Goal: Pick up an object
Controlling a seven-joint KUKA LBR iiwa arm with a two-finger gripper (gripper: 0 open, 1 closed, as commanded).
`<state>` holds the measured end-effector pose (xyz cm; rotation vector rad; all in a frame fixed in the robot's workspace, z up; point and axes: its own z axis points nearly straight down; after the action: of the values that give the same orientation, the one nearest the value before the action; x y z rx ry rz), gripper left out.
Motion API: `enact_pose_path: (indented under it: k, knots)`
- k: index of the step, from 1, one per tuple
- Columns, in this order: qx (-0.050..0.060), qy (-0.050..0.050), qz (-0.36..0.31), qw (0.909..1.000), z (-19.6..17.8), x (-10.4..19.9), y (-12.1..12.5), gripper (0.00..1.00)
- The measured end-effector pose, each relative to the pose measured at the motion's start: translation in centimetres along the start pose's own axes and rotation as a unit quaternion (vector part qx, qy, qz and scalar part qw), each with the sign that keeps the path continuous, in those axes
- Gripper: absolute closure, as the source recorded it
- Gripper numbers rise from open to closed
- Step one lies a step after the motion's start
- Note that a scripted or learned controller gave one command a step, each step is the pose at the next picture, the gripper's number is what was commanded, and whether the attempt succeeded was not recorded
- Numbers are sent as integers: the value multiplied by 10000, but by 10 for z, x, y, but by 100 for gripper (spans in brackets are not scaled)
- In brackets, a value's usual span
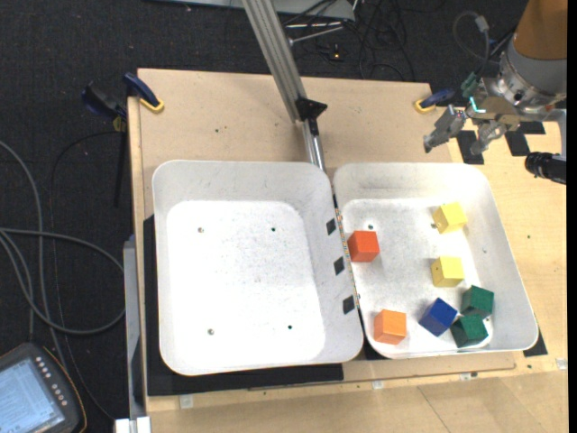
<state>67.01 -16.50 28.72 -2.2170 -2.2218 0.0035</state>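
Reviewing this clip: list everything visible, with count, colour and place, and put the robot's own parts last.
Bins: 2, white, side by side on the bench; left bin, right bin.
Orange cubes: 2, right bin, one near its left wall, one at the near edge.
Yellow cubes: 2, right bin, upper right and middle right.
Blue cube: 1, right bin, near edge.
Green cubes: 2, right bin, near right corner.
Gripper: 1, grey, above the bench beyond the right bin.
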Motion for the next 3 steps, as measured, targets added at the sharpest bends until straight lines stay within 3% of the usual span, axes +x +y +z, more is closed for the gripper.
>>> enact_pose_path:
  k: [1, 3]
  knots:
    - [-19, -8, -8, 10000, -3, 0, 1, 0]
    - [11, 1, -1, 10000, 102, 4, 1, 0]
